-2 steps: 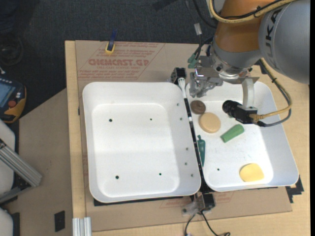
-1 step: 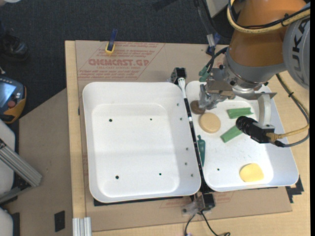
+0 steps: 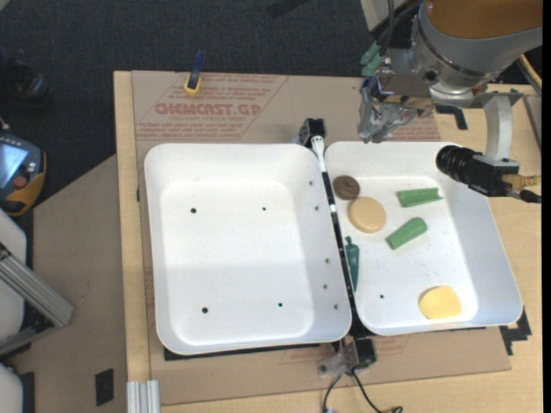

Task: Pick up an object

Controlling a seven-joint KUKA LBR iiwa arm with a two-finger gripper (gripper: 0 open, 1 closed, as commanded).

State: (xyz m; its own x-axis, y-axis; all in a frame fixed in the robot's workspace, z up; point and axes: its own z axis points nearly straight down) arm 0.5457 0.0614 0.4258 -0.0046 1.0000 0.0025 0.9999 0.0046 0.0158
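The right bin (image 3: 491,231) holds several small objects. A brown disc (image 3: 346,187) and a tan disc (image 3: 368,214) lie near its left wall. A green block (image 3: 419,197) and a green cylinder (image 3: 405,232) lie in its middle, and a yellow lump (image 3: 440,302) sits near the front right. A thin dark green piece (image 3: 351,261) lies along the divider. My gripper (image 3: 379,127) hangs high over the bin's back left rim, apart from every object and with nothing visibly in it.
The left bin (image 3: 164,231) stands beside the right one on a cardboard sheet (image 3: 215,101). A black cylindrical device (image 3: 469,168) juts over the right bin's back right corner. A black clip (image 3: 312,131) sits at the divider's far end.
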